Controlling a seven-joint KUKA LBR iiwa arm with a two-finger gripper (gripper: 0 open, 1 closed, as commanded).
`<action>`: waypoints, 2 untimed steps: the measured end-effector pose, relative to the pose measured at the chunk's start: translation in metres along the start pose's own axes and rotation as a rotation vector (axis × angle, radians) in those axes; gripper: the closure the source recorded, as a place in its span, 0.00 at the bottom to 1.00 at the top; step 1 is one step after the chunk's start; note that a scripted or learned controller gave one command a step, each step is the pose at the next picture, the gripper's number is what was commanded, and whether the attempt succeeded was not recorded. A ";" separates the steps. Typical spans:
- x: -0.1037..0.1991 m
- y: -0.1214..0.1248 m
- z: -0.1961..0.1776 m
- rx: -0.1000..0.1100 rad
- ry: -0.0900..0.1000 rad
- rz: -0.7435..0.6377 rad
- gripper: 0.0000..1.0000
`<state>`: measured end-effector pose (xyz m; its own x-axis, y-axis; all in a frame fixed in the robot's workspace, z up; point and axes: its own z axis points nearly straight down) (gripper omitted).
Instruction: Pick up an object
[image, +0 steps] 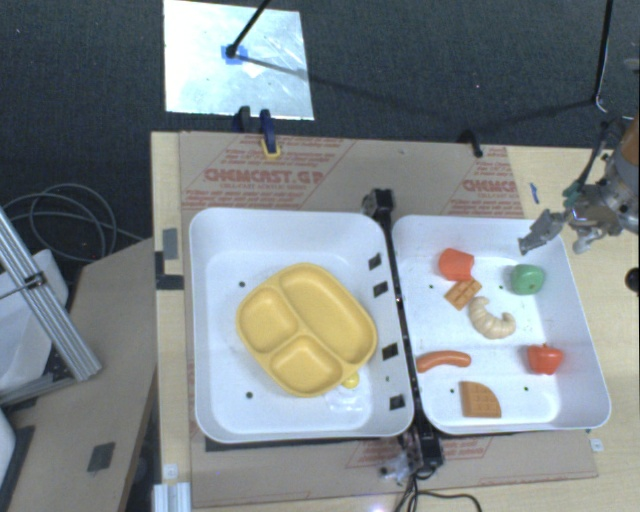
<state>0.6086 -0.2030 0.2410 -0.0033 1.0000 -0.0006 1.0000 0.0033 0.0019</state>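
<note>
The pincer (560, 228) looks like bare grey metal with a dull sheen. Just below it, the green ball (528, 279) is smooth and slightly glossy, like plastic. To its left, the red piece (455, 264) has the same smooth plastic look, and the small waffle (463, 293) beneath that shows a ridged, matt face. Both bins (291, 232) are smooth white plastic, faintly shiny. Far to the left, the yellow tray (305, 328) is matt, smooth plastic. The board (420, 170) behind the pincer looks like matt brown cardboard with red print.
</note>
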 end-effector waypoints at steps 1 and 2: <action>-0.004 -0.122 -0.028 0.004 0.002 0.008 0.00; 0.044 -0.118 -0.061 -0.004 0.000 -0.005 0.00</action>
<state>0.4905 -0.1593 0.3019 -0.0088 1.0000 -0.0005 0.9999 0.0088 0.0059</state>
